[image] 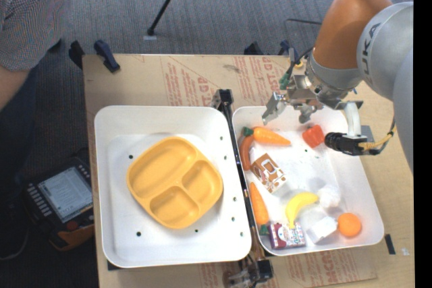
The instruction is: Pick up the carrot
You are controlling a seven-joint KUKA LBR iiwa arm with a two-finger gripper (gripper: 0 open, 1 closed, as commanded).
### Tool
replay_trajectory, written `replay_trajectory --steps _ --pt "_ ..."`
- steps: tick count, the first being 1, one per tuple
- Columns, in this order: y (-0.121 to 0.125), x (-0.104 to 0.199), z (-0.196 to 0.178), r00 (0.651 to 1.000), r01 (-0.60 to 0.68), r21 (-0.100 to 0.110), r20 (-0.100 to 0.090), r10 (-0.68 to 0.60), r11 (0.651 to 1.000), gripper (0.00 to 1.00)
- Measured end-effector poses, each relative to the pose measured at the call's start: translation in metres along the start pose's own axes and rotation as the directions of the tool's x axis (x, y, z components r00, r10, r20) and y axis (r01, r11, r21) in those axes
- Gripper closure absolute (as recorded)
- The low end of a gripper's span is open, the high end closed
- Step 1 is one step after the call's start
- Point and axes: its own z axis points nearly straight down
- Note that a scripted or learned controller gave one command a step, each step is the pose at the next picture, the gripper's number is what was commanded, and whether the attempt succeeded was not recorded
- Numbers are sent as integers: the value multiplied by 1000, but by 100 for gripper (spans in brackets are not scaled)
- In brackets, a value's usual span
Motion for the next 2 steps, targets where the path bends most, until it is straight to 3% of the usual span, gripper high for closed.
replay_trajectory --steps 1,2 --pt "-3 -21 124 1000 -5 8 -1 5 1000 0" --pt "-1 -56 37 1000 -4 2 1 4 1000 0"
